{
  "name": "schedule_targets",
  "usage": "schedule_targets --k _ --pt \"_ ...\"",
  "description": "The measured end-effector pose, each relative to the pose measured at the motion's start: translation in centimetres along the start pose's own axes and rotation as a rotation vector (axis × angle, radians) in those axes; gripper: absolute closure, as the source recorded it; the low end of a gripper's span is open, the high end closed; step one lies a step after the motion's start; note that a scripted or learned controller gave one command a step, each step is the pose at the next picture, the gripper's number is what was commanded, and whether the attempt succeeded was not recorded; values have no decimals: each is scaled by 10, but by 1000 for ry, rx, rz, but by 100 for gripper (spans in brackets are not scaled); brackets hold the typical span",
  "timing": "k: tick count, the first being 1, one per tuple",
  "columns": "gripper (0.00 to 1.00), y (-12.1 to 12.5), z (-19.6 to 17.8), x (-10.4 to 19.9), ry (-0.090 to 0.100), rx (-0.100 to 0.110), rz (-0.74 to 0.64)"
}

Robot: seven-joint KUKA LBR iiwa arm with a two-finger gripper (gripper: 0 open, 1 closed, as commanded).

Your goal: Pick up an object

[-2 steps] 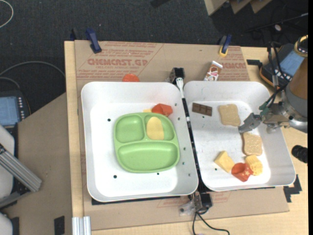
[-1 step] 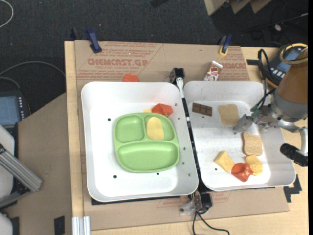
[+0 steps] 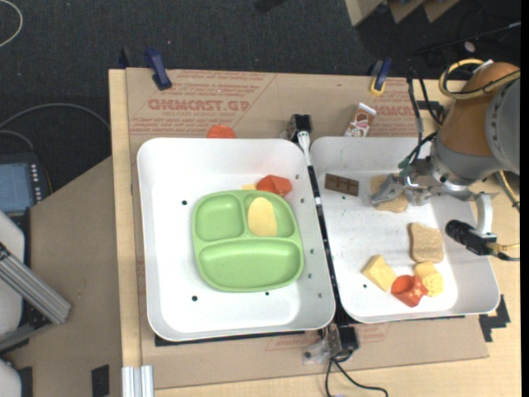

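Right bin holds most of the stuff: a dark brown bar (image 3: pixel 340 185) lying flat near its upper left, a tan lump (image 3: pixel 390 198) just right of that (partly hidden), a bread slice (image 3: pixel 426 241) mid-right, then a yellow wedge (image 3: pixel 380 272), red piece (image 3: pixel 405 289) and yellow piece (image 3: pixel 431 280) clustered at the bottom, the last two touching.

Brown board (image 3: pixel 198 98) under the bins reads "CHEMCAST GP", red letters.
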State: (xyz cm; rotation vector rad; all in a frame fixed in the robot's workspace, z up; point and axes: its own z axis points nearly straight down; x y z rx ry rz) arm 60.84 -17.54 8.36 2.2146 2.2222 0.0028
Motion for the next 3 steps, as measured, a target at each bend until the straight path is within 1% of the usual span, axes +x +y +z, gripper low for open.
schedule_targets --k 1,2,3 --pt "0 -69 -2 -7 3 7 6" --pt "0 37 -3 67 0 -6 -7" --pt "100 33 -13 61 -1 -2 2"
